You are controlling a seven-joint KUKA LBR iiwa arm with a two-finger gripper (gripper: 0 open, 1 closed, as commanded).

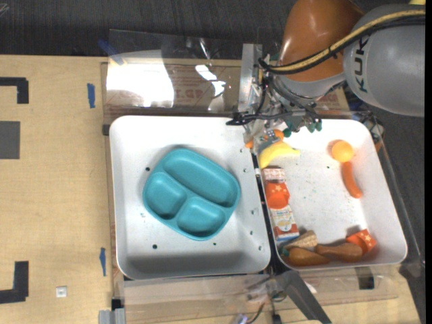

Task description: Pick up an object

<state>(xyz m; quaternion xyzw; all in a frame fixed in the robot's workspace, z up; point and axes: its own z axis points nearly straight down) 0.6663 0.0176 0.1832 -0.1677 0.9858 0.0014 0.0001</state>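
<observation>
Over the right bin's [388, 201] back-left corner the gripper [270, 135] hangs just above a yellow banana [277, 153], its grasp impossible to tell, while a teal divided plate [192, 192] lies in the left bin [128, 147].

Your widest open floor is the middle of the right bin [398, 245], between the carton [279, 204] lying along its left wall and the orange sausage [352, 179] by the right wall. The near wall is crowded: a brown drumstick [326, 252] and small orange piece [364, 239] lie along it. The far left corner is blocked by the arm [337, 39] and gripper [270, 123], right over the banana [275, 153]; an orange ball [341, 150] sits just off the far right corner. In the left bin [128, 241], the teal divided plate [192, 192] fills the centre, leaving you bare margins along all four walls.
</observation>
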